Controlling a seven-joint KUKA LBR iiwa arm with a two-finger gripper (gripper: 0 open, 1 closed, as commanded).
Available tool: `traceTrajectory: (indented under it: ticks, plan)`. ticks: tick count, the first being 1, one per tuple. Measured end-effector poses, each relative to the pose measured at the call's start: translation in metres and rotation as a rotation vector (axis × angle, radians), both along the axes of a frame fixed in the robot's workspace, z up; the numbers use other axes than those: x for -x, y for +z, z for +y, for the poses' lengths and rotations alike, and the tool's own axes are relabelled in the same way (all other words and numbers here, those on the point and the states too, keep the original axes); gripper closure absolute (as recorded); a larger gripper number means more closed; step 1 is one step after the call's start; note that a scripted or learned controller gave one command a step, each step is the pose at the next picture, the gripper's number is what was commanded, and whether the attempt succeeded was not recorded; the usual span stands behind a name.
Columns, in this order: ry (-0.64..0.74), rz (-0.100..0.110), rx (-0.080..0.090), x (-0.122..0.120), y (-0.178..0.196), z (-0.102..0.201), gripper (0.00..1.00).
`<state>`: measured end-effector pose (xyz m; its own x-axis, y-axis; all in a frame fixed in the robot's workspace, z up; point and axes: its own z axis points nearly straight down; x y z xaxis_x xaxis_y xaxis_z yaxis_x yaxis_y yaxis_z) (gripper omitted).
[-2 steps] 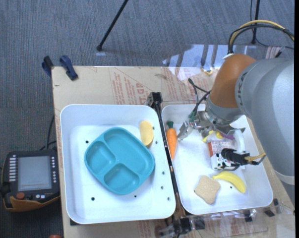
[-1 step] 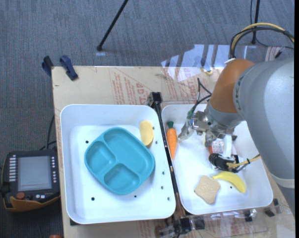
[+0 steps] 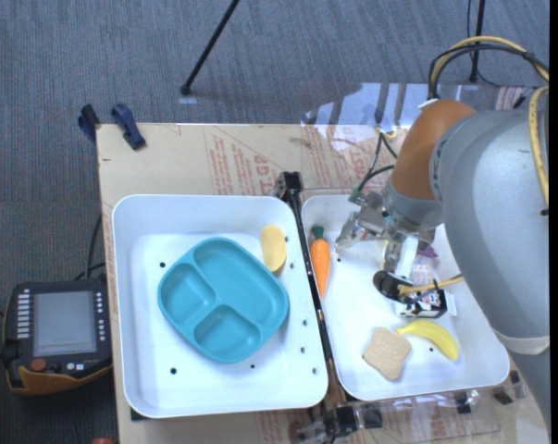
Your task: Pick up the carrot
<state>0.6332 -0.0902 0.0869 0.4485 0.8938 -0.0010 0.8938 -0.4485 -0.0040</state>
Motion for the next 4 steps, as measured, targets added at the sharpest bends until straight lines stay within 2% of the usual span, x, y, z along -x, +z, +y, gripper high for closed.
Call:
traceTrajectory:
  ticks: [1, 2, 3, 4]
  plan:
    - [-0.255, 0.001, 0.001, -0.010, 0.000, 0.009, 0.00]
    - [-0.569, 0.005, 0.002, 0.006, -0.001, 0.009, 0.00]
    - [-0.826, 0.006, 0.002, 0.052, -0.001, -0.001, 0.00]
    - [-0.865, -0.008, -0.002, -0.005, 0.105, 0.018, 0.00]
